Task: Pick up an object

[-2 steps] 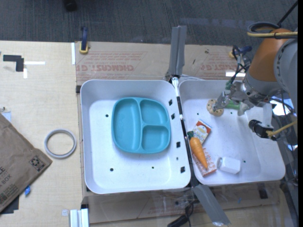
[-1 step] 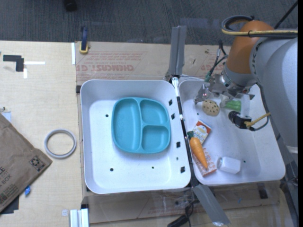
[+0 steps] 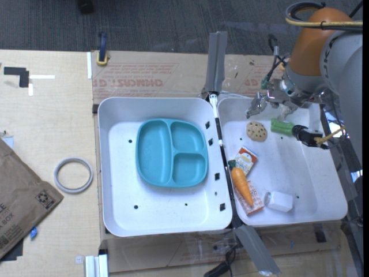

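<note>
Looking down, you see these, largest first:
Arm: grey (image 3: 340,56), rounded orange band, entering at 2 o'clock.
Left bin: shallow glossy white plastic (image 3: 115,154), holding a smooth teal three-compartment plate (image 3: 172,153).
Right bin: same white plastic (image 3: 314,172); carrot (image 3: 242,187) at its 7 o'clock, lying on a printed carton (image 3: 247,161).
Cookie: round, speckled (image 3: 256,131), at 11 o'clock.
Gripper: metallic (image 3: 258,105), above the cookie; you cannot tell its grasp.
</note>
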Controlling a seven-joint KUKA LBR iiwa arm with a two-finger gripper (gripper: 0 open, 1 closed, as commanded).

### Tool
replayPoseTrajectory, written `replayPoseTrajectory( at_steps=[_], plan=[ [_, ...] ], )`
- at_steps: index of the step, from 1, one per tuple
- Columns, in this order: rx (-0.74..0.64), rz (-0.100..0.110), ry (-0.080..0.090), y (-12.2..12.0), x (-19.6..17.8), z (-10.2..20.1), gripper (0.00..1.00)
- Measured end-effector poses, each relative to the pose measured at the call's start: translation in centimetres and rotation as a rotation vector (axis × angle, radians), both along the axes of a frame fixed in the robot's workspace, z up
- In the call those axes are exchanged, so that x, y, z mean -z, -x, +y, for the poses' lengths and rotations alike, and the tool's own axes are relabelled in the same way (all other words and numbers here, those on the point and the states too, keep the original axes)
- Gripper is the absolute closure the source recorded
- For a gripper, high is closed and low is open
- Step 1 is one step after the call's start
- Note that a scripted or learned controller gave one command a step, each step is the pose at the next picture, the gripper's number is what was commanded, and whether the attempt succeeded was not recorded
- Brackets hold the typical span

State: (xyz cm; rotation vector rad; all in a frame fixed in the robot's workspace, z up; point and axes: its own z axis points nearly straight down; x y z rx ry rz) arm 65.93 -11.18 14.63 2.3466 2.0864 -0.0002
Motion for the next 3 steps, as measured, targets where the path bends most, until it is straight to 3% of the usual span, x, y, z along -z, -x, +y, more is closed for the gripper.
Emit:
replayPoseTrajectory(
  at_steps=[1,2,3],
  plan=[
    [0.028,0.002,0.000,1.7,5.4,-1.9,0.00],
    [0.028,0.000,0.002,1.7,4.4,-2.0,1.00],
    [0.141,0.003,-0.001,8.2,-5.6,4.3,1.00]
  ],
)
